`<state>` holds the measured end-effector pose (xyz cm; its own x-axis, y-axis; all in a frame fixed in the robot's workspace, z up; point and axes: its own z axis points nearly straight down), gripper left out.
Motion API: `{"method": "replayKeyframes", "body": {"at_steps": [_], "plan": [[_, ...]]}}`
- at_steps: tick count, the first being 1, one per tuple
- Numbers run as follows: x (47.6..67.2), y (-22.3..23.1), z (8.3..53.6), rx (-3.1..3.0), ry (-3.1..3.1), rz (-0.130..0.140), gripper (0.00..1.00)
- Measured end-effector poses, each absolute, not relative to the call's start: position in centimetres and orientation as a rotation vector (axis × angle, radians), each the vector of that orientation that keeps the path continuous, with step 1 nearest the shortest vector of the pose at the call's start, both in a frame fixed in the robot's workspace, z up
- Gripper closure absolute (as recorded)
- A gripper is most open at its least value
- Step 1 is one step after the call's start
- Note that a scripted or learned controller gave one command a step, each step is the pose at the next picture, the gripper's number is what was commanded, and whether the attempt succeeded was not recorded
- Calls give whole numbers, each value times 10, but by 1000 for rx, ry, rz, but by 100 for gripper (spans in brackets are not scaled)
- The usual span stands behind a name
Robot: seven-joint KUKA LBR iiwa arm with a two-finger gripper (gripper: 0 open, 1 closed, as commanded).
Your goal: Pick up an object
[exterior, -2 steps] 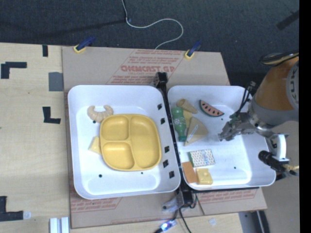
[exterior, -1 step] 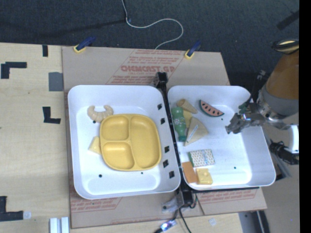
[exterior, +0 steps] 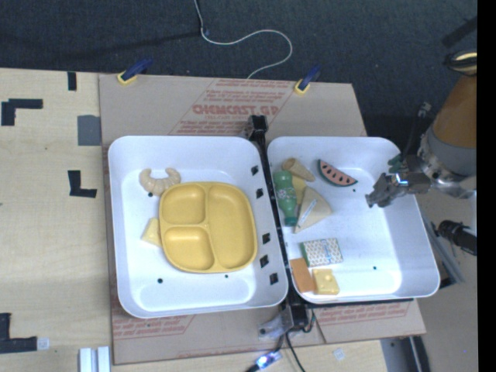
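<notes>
My gripper hangs over the right side of the right bin, with nothing visible between its fingers. To its left lie a watermelon slice, a pale cheese wedge, a green bottle and a tan piece along the bin's left wall. Nearer the front sit a patterned square block, a yellow cube and an orange slab. All of these rest on the bin floor, apart from the gripper.
The left bin holds a yellow divided plate, a croissant behind it and a yellow wedge at its left. A black divider with clips joins the bins. A white cable trails at the back.
</notes>
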<state>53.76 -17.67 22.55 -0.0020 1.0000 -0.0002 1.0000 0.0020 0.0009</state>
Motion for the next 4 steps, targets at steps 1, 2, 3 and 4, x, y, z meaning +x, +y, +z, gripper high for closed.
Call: {"method": "replayKeyframes", "body": {"at_steps": [1, 2, 3, 4], "plan": [[555, -130, 234, 2215, 2230, 1, 100], [571, -79, 220, 2216, 2230, -2, 100], [591, -23, 212, 2215, 2230, -1, 100], [612, 30, 223, 2214, 2230, 2, 100]]}}
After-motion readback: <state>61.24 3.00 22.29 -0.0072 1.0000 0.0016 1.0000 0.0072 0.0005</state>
